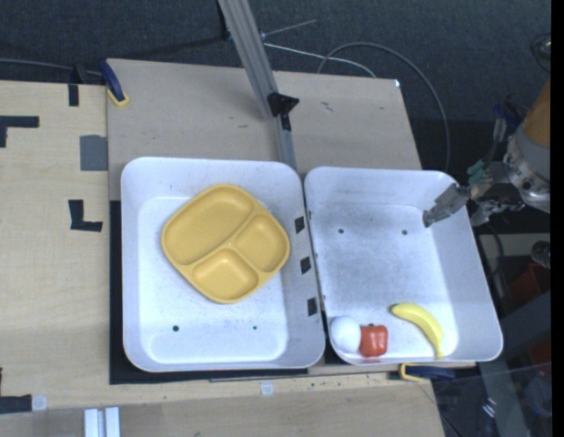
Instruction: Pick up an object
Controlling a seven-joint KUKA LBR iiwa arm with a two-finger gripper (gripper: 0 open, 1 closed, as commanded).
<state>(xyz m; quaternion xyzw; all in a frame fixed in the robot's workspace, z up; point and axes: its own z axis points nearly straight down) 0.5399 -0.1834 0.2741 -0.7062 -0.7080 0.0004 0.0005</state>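
In the right bin [382, 253], along the front wall, lie a yellow banana [420, 323], a small red object [375, 340] and a white egg-shaped object [345, 333]. A yellow divided plate [226, 242] rests in the left bin [141, 326]. My gripper [462, 211] hovers over the right bin's far right rim, well behind the banana. It stands open with nothing between its fingers.
A grey metal pole [255, 53] slants down from the top to the gap between the bins. Cables [373, 57] run across the bench behind the right bin. Black clips [307, 264] sit on the divide between the bins.
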